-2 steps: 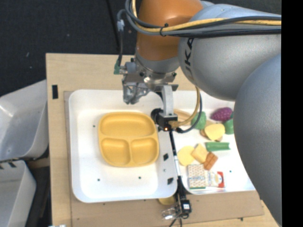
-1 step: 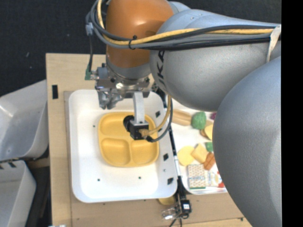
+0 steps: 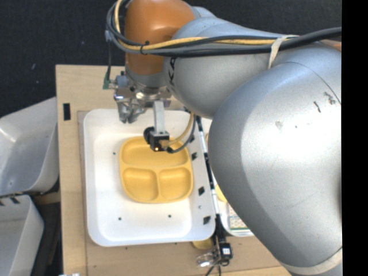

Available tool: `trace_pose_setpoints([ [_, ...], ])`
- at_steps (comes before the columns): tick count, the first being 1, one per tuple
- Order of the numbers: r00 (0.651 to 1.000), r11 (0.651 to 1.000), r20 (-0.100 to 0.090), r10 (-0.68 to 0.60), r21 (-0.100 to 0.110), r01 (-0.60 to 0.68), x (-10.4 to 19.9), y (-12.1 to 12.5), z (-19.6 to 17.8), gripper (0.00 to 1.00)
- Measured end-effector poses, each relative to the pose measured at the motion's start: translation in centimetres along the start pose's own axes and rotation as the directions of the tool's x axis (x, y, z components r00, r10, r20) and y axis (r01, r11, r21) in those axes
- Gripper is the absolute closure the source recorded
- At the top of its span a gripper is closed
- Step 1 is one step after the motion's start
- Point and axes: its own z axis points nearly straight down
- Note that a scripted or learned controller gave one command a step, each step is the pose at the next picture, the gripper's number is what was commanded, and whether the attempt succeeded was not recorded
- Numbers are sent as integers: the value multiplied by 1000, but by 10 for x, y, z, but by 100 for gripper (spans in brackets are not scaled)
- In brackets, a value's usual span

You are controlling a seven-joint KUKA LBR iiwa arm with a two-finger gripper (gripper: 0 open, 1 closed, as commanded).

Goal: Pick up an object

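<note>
A yellow divided plate (image 3: 155, 177) with three compartments lies flat in the middle of the left white bin (image 3: 103, 211). My gripper (image 3: 129, 111) hangs over the bin's far edge, just beyond the plate's far left corner and apart from it. Nothing shows between its fingers. The grey arm with its orange band (image 3: 152, 22) reaches in from the right and hides most of the right bin.
A white and green packet (image 3: 236, 222) peeks out under the arm in the right bin. A small yellow thing (image 3: 201, 244) sits at the left bin's near right corner. White containers (image 3: 23, 148) stand off the bench to the left.
</note>
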Motion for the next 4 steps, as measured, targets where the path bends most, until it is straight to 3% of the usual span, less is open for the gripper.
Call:
trace_pose_setpoints([
  [4,1000,1000,-5,-2,-9,2,-1,2,-49,100],
])
